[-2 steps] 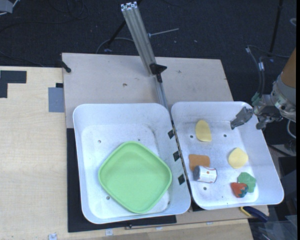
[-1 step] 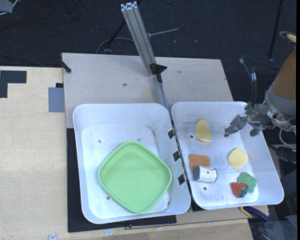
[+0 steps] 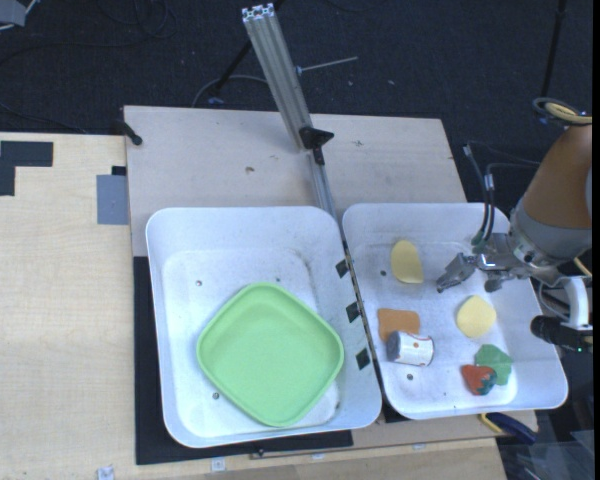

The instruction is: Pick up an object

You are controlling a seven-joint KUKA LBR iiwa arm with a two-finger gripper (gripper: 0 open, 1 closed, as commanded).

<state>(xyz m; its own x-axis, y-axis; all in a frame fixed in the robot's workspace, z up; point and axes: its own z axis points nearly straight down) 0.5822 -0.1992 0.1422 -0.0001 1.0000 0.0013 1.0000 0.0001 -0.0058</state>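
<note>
Right bin (image 3: 540, 393): two yellow pieces (image 3: 407, 261), one orange block (image 3: 398, 321); hand (image 3: 472, 277) fingers apart, holding nothing.

A robotics lab: a plywood worktop (image 3: 230, 158) bearing two white bins (image 3: 170, 268), an aluminium extrusion post (image 3: 280, 68), and cables (image 3: 100, 28) strewn over dark floor.

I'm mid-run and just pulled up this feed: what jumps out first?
The big green plate lying in the left bin catches the eye first. Next, the gripper hangs over the right bin, between a yellow piece and a round yellow one.
</note>
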